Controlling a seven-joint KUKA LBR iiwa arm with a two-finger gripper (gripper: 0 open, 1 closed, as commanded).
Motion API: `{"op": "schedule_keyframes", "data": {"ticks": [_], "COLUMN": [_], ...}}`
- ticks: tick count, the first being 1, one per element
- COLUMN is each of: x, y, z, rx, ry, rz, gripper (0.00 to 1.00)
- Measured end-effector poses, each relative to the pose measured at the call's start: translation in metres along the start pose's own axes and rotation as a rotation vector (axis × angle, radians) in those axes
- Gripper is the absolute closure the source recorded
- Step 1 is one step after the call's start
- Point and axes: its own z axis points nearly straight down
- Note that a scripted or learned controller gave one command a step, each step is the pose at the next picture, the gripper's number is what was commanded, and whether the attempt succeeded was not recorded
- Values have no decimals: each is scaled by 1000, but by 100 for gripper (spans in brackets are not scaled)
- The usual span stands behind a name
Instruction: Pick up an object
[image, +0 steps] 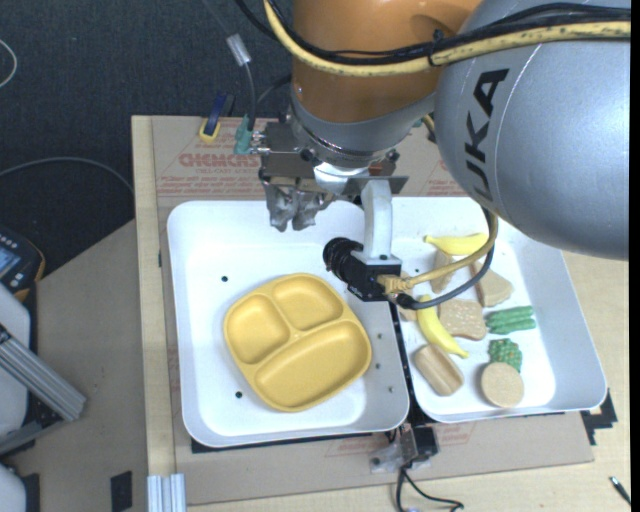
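Above the far edge of the left bin (190, 300), my gripper (293, 212) hangs over bare white floor. Nothing sits between my fingers, which look nearly closed. Nearer lies a yellow plate (296, 341).

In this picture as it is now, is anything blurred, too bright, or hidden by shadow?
In the camera view, the arm is close to the lens and looks soft; the yellow plate and the food in the right bin are sharp. The white left bin is bright but not washed out. Shadows are soft; the hand is small and indistinct.
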Motion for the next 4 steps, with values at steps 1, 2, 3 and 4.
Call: {"op": "schedule_keyframes", "data": {"ticks": [1,2,3,4], "x": [1,-41,-39,-38], "y": [-54,-52,-52,-51], "z": [-56,-25,-37,-48], "rx": [-9,0,-6,-8], "ry": [7,1,4,4], "rz": [-7,2,-4,-4], "gripper": [100,100,100,100]}}
